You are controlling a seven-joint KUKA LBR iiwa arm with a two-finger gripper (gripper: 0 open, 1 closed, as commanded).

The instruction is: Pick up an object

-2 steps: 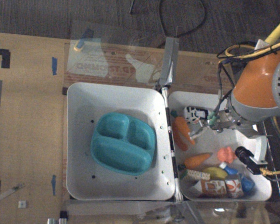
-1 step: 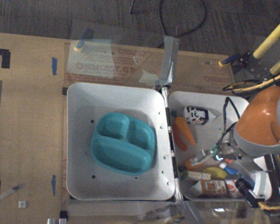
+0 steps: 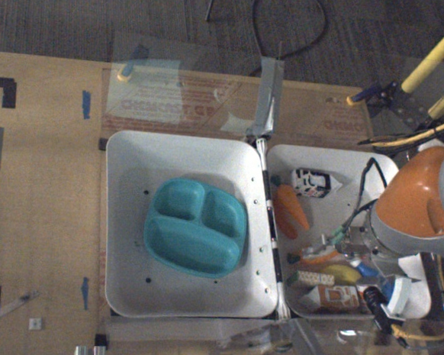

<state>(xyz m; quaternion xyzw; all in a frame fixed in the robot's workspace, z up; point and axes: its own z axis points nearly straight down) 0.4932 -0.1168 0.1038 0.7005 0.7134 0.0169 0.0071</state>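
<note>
We are looking down on a bench (image 3: 37,197) that is carrying two white bins, and we are working from the biggest things downward. The left bin (image 3: 119,264) is sitting at the centre of the frame and is holding a teal divided plate (image 3: 196,227), lying flat and a little skewed. The right bin (image 3: 347,164) is filling the right-centre of the frame, and the arm (image 3: 419,204), grey with its orange band, is hanging over that bin's right half. The gripper (image 3: 345,238) is reaching toward the middle of the right bin among its wiring; we are unable to tell from this picture whether it is apart or together, and we are seeing nothing plainly caught in it, so we are judging the pick as not yet done. The clutter that could be taken is lying around it: an orange carrot (image 3: 291,209) is lying slantwise at the bin's left side, near the gripper but apart from it; a black and white toy (image 3: 311,181) is sitting above the carrot, near the bin's upper wall; a yellow piece (image 3: 342,273) and a small carton (image 3: 336,297) are lying just below the gripper, toward the lower wall. We are judging that closing on one item and lifting it are what is left.
</note>
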